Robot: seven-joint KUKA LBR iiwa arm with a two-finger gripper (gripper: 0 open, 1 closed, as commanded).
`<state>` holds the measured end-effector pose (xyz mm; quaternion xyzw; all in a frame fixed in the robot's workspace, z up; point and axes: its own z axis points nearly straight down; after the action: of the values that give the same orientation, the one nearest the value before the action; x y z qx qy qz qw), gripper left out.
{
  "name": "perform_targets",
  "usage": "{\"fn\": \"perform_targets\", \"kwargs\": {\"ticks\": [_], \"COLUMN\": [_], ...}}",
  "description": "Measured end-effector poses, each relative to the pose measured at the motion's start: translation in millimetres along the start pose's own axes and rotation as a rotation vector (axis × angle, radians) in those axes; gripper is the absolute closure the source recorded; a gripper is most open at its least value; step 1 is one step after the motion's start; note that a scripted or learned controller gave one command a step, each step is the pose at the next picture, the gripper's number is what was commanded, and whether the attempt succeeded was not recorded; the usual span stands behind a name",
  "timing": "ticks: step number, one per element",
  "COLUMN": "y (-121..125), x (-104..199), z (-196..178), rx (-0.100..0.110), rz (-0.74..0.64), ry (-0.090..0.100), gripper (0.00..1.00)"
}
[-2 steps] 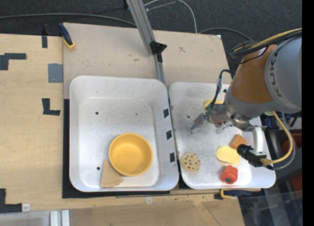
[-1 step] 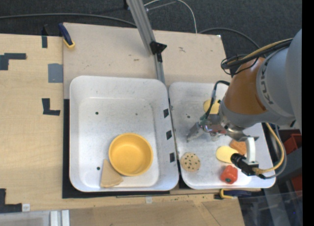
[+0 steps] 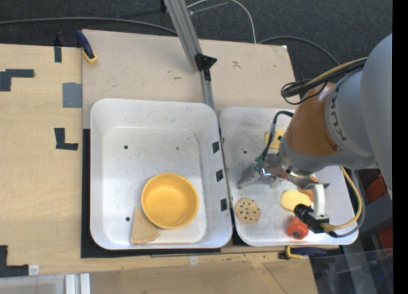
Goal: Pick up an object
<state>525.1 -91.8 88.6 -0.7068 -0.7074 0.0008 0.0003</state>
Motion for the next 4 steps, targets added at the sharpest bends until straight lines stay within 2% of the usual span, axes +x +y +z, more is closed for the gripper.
{"fn": "perform_targets", "kwargs": {"ticks": [1,2,4], "y": [0,-5,9], "x": [1,0,4], "z": [-11,-54,-169], "rx": [0.001,-0.003,-0.007], "rz": [-0.001,0.0,-0.002], "ry": [0.002,0.001,0.0], "gripper": [1.0,1.0,1.0]}}
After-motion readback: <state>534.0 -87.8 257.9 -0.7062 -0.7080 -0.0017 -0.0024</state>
